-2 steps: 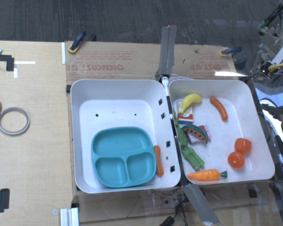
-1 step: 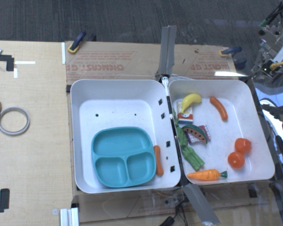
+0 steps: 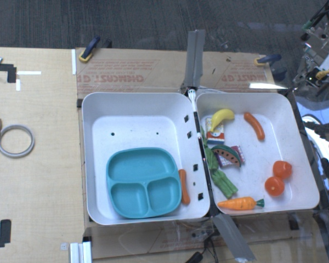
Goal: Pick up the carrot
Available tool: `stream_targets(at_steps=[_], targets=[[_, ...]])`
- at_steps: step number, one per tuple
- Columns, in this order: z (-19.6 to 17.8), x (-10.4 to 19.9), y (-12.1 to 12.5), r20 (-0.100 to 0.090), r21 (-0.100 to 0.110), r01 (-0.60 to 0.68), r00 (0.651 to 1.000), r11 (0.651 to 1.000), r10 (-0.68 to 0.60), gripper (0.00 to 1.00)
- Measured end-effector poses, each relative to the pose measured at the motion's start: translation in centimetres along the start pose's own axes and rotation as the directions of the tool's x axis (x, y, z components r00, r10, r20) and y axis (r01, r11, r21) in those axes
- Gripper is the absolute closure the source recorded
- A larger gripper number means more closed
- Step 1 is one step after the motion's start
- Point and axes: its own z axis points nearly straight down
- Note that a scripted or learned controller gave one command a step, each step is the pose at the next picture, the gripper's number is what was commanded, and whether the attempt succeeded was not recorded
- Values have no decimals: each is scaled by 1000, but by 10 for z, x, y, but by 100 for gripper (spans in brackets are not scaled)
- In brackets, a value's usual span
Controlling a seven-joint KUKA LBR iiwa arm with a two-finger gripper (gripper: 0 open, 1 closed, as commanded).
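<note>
A lab bench: clamped cardboard (image 3: 153,70), tape roll (image 3: 15,140), toy-filled white bins (image 3: 93,119).

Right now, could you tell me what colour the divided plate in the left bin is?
The divided plate is teal blue, plain and unpatterned, seen clearly in the camera view.

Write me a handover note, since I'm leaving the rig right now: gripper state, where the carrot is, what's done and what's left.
Gripper: cannot be judged from this view.
Carrot: lies at the near edge of the right bin, green top pointing right, just below the two tomatoes. Nothing grips it.
Done: nothing yet.
Left: reach in, grasp the carrot, lift it.
</note>
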Motion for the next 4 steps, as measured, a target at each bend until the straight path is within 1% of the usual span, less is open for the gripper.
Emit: stream_targets(at_steps=[1, 2, 3, 4], targets=[[-7, 1, 0, 4, 2, 4, 1000, 1000, -4, 100], [-7, 1, 0, 4, 2, 4, 1000, 1000, -4, 0], [129, -7, -25, -14, -2, -81, 997, 997, 81, 0], [121, -8, -25, -14, -1, -84, 996, 996, 84, 100]])
